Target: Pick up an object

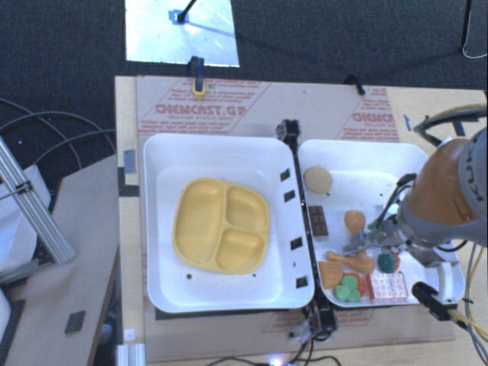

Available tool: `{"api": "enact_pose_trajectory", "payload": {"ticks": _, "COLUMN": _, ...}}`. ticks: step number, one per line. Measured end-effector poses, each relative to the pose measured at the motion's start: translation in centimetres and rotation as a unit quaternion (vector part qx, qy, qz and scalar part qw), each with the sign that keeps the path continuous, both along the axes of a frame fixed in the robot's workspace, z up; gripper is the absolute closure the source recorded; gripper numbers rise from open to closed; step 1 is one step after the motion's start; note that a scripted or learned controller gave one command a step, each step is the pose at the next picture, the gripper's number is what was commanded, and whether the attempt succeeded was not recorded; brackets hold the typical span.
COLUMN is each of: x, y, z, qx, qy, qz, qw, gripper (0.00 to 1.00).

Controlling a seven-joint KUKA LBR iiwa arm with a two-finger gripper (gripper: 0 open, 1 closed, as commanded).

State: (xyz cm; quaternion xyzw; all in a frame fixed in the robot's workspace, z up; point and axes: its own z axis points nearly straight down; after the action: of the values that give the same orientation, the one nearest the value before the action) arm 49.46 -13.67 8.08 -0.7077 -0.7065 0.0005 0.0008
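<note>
The right bin (366,158) holds several toy foods: a tan round bun (318,179), a brown chocolate bar (319,220), an orange egg-shaped piece (354,221), an orange drumstick (355,263), an orange cracker (331,275), a green piece (349,290), a teal ball (389,262) and a red-and-white packet (389,286). My gripper (364,240) is low in this bin, between the egg-shaped piece and the drumstick, just left of the teal ball. The wrist hides part of the bin floor behind it.
The left bin (164,204) bears a yellow divided plate (221,225). A black divider rail (301,212) runs between the bins. The arm's orange band (451,189) hangs over the right bin's right side. Cardboard lies under both bins.
</note>
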Motion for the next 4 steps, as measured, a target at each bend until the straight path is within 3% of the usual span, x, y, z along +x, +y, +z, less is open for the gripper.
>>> {"api": "enact_pose_trajectory", "payload": {"ticks": 1, "x": 2.1, "y": -5.3, "z": 0.5, "qx": 0.0203, "qy": 0.009, "qz": 0.005, "qw": 0.9997, "gripper": 0.0}}
{"api": "enact_pose_trajectory", "payload": {"ticks": 2, "x": -0.5, "y": -0.2, "z": 0.3, "qx": 0.0009, "qy": -0.001, "qz": 0.004, "qw": 1.0, "gripper": 0.0}}
{"api": "enact_pose_trajectory", "payload": {"ticks": 3, "x": 4.6, "y": 1.1, "z": 2.8, "qx": -0.0008, "qy": -0.004, "qz": 0.004, "qw": 1.0, "gripper": 0.0}}
{"api": "enact_pose_trajectory", "payload": {"ticks": 4, "x": 4.4, "y": 1.0, "z": 3.8, "qx": -0.0004, "qy": -0.003, "qz": 0.004, "qw": 1.0, "gripper": 1.0}}
